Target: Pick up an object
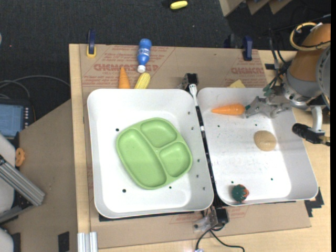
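hand (255, 108) sits low at far edge of right bin (294, 193), just right of carrot (229, 109), prob lining up a grasp; can't tell open/closed. nothing visibly held.

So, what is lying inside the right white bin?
Inside the right bin lie an orange carrot, a tan potato-like lump and a small green and red object near the front rim. The arm covers the far right corner, so anything there is hidden.
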